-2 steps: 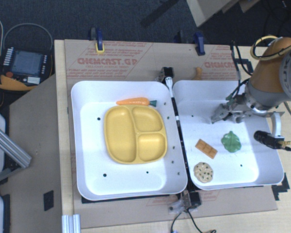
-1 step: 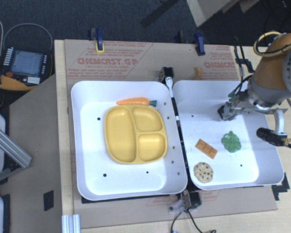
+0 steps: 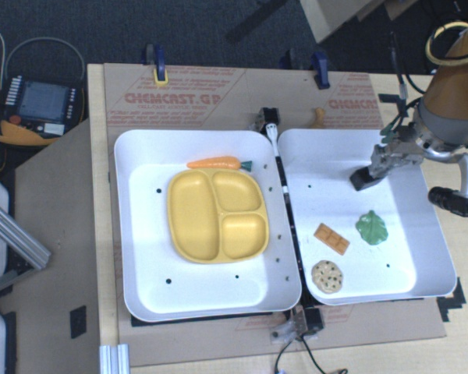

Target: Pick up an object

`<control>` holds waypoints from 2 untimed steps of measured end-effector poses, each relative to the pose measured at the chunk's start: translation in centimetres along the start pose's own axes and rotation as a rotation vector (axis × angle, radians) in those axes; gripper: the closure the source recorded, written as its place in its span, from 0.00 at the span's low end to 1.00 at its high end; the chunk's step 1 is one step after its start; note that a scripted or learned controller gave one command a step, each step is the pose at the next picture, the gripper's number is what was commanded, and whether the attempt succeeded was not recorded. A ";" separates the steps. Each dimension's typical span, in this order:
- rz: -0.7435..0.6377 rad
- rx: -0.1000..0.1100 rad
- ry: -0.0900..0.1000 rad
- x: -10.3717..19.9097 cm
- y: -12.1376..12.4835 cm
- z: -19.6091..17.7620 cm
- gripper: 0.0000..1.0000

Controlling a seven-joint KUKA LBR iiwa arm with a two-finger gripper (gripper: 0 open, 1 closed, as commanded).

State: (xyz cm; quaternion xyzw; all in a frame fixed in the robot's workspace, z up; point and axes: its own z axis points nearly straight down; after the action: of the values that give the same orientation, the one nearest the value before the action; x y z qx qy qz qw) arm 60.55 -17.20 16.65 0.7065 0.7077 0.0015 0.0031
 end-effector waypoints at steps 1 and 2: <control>0.000 -0.002 0.000 0.2 -0.4 -6.2 1.00; 0.001 0.003 0.001 0.2 -0.3 -6.9 1.00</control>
State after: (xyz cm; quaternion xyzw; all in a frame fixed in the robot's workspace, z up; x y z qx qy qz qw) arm 60.18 -16.95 23.52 0.7068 0.7074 0.0006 0.0016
